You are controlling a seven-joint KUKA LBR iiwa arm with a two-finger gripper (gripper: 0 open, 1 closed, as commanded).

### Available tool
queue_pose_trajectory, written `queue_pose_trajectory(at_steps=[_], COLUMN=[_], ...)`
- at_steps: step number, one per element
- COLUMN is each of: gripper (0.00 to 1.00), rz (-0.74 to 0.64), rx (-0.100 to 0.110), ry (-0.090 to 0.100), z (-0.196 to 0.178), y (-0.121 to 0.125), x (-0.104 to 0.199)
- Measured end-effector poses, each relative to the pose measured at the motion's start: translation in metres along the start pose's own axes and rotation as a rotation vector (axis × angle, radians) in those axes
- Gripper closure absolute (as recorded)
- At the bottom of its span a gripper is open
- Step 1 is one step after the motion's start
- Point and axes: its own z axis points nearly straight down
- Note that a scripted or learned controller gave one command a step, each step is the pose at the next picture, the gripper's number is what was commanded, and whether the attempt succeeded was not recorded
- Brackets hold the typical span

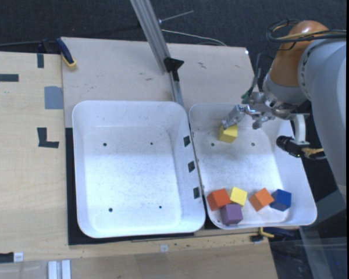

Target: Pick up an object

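here the grey two-finger gripper [237,120] hangs over the far end of the right shallow white bin [298,185], fingers parted, one tip just touching the small yellow cube [227,133] below. at the near end cluster red [218,199], yellow [238,196], orange [260,199], blue [281,199] and purple [231,214] cubes.

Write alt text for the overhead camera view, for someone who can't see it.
A robot arm's hand hangs over the right white bin, just above a yellow block near its far end. Five more blocks, orange, yellow, purple, orange and blue, cluster at the near end, beside the left bin.
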Motion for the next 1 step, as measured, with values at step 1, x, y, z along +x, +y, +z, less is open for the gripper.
queue_pose_trajectory(at_steps=[1], gripper=[0.0], rz=[0.0], rx=[-0.013], ry=[-0.004], z=[0.0371], y=[0.0122], x=[-0.0364])
